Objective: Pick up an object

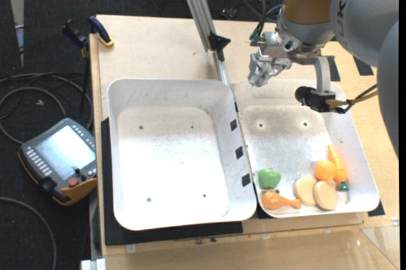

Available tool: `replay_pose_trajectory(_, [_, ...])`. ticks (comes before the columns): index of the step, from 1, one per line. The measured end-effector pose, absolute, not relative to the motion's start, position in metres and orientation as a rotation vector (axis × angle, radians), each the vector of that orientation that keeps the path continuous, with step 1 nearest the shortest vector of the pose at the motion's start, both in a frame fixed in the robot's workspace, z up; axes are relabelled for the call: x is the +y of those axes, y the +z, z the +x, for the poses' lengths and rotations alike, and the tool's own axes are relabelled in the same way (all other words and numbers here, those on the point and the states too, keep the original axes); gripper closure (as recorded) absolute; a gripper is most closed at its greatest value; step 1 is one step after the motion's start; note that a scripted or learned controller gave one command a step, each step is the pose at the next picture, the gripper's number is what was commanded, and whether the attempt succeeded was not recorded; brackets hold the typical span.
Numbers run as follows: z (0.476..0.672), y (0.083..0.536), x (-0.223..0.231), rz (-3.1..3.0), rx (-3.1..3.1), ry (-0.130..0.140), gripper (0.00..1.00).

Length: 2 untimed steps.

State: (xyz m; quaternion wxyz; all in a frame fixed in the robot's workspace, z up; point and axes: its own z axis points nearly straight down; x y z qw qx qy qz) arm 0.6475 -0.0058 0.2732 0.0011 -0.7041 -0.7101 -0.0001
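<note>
Item 1: gripper [260, 77], on the grey arm with the orange band, entering from the right of the view. Position: above the far edge of the right bin [355, 142], near the seam between the 2 bins. Whether it is spread or pressed together cannot be told at this angle and size. Nothing is seen in its grasp.

Item 2: left bin [127, 135]. White, shallow, lying just beside the right bin.

Item 3: contents of the right bin, all clustered along its near edge, well apart from the gripper:
- green pepper [269, 177], nearest the seam;
- orange drumstick [280, 201], long axis running roughly left to right along the near rim;
- 2 pale round slices [316, 192], overlapping, just right of the drumstick;
- orange fruit [325, 170], touching or nearly touching the slices;
- carrot [338, 166], long axis running far to near along the right wall.

Governing relation: every candidate lies toward the viewer from the gripper, across the bare middle of the bin. The green pepper sits most directly in line with it.

Status, by judgement: pick not yet begun; approach and descent toward the near edge are outstanding.
</note>
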Motion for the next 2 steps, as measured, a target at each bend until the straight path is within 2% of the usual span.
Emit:
replay_pose_trajectory(1, [0.631, 0.27, 0.046, -2.21, -2.229, 0.0, 1.0])
replay_pose_trajectory(2, [0.614, 0.241, 0.092, -2.21, -2.227, 0.004, 1.0])
